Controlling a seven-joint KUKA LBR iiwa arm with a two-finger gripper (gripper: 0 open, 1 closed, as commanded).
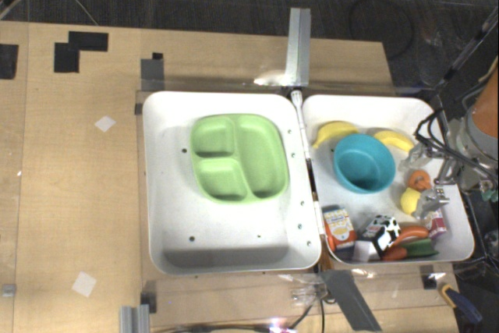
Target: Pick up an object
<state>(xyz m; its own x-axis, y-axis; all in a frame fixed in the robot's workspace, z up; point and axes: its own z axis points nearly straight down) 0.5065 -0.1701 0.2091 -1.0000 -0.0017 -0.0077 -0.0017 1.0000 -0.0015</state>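
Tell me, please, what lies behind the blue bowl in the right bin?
Two yellow bananas lie behind the blue bowl, one showing at each side. The bowl covers their middle parts, so whatever lies between them cannot be seen.

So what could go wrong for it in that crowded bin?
The hand sits low at the right bin's far right, among small things packed close: an orange ball, a yellow piece. It may nudge them apart instead of catching one, or pinch two at once. The blue bowl lies on the bananas, so a knock there could shift the pile.
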